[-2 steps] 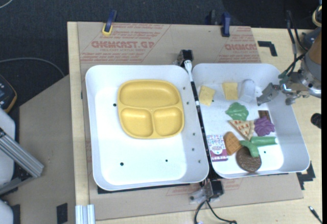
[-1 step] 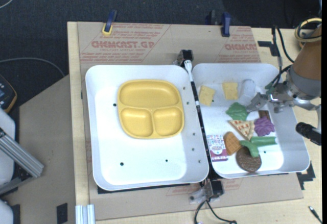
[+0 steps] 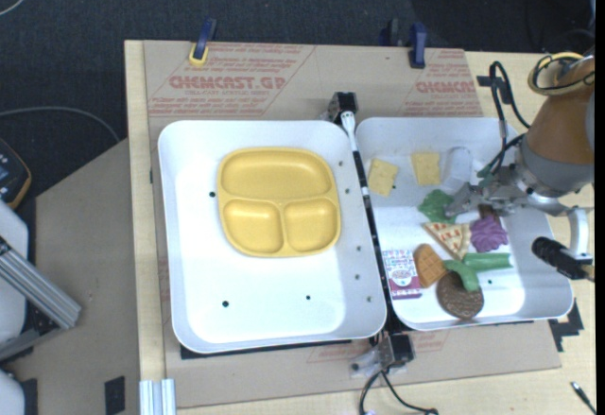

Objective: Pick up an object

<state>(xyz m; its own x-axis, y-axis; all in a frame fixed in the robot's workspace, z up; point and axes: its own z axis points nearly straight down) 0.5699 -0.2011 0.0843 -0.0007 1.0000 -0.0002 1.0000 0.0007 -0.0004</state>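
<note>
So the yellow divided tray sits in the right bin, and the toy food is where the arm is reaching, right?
Not quite. The camera view shows the yellow divided tray in the left bin, not the right one. The toy food is indeed where the arm is reaching.

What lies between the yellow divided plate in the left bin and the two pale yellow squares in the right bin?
In the camera view, between the yellow plate and the pale yellow squares lie bare white bin floor and the two bins' adjoining rims, nothing else.
</note>
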